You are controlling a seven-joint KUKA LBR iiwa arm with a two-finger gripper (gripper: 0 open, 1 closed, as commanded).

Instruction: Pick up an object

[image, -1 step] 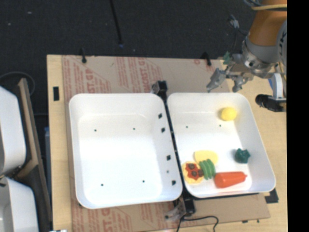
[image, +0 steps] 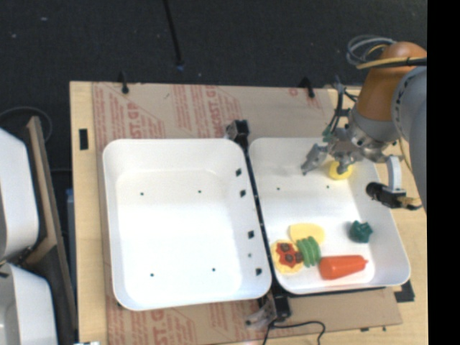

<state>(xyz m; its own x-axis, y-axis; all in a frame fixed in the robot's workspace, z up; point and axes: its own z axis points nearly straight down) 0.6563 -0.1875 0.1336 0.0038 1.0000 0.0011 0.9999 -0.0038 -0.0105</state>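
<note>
My gripper (image: 327, 162) hangs over the far part of the right bin (image: 287, 153), its fingers spread open. One grey finger (image: 310, 162) points down to the left. A small yellow object (image: 339, 169) lies on the bin floor just under the other finger, and nothing is gripped between them. Nearer the front of the same bin lie a yellow piece (image: 305, 231), a green ridged item (image: 309, 251), a yellow toy with red spots (image: 286, 256), an orange-red carrot-like toy (image: 342, 266) and a small dark green object (image: 360, 231).
The left bin (image: 180, 221) sits beside the right one, with a black divider clip strip (image: 249, 200) between them. The arm's orange band (image: 381, 85) and a black fitting (image: 384, 192) hang over the right bin's right side. Cardboard (image: 165, 110) covers the bench.
</note>
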